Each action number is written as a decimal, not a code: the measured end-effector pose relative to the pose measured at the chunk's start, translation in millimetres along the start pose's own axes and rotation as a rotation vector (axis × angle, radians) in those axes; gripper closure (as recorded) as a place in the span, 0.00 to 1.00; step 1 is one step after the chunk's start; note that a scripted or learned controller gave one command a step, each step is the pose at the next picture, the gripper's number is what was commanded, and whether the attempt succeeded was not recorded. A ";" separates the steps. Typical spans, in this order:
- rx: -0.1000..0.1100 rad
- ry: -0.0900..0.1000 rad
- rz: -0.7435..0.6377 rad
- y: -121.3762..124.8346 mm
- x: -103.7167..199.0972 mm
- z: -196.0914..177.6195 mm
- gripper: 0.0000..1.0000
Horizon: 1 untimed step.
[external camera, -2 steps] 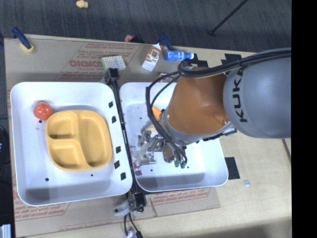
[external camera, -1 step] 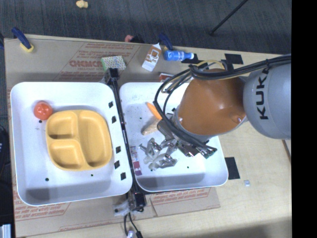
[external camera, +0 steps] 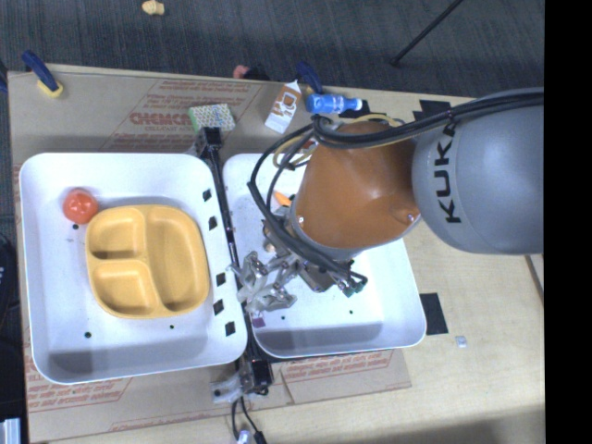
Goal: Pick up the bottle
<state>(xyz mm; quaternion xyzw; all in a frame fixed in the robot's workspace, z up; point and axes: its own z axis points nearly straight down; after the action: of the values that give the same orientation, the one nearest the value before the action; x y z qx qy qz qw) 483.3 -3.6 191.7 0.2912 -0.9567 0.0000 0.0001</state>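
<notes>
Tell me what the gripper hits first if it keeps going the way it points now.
The gripper points down and leftward in the right bin, near its left wall. It would probably meet the bin floor there first; depth is hard to judge.

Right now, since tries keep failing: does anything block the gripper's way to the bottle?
Cannot tell. The arm covers most of the right bin; the gripper sits low by its left wall.

White letters "KU" run down the grey arm (external camera: 481, 178), cut off by its curve. Red print on the cardboard sheet (external camera: 139, 109) behind the left bin (external camera: 42, 248) begins "CHEM"; the rest, and the small lines around it, are illegible.
</notes>
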 end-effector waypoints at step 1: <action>0.002 -0.001 -0.404 -7.2 -3.1 -71.0 1.00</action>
<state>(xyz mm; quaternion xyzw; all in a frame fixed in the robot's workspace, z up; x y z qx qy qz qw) 489.9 -7.9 262.8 0.4774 -0.8787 0.0006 -0.0006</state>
